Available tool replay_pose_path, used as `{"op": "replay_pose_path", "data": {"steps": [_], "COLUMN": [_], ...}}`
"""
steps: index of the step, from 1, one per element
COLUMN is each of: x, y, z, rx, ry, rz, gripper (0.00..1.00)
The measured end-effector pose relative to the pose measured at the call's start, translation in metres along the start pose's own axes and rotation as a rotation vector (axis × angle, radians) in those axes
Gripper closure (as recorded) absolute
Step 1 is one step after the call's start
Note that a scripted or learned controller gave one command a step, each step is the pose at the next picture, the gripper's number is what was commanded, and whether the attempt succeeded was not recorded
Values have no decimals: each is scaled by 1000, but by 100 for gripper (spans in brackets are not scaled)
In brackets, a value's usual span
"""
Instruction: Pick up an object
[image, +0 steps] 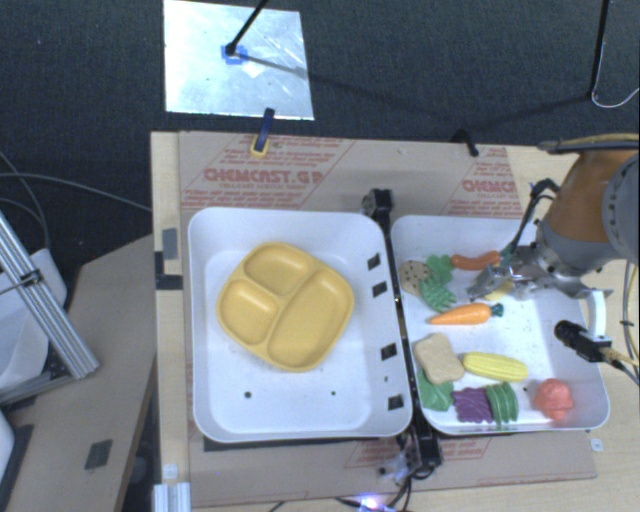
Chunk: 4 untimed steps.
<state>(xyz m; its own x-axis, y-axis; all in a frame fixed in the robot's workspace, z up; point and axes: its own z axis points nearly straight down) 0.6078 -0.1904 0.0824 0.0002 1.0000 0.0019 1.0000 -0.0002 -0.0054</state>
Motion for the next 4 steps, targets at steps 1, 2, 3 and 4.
{"op": "replay_pose_path", "data": {"steps": [1,2,3,4], "x": [-16,-11,-17,-2], "y": [48,63,3,64], "z": [-4,-44,-68,-2], "rx": [-11,-13,-5,-8], "ry": [-4,-4,-2,-1], "rz": [-6,-5,1,-8], "gripper": [0,0,0,0]}}
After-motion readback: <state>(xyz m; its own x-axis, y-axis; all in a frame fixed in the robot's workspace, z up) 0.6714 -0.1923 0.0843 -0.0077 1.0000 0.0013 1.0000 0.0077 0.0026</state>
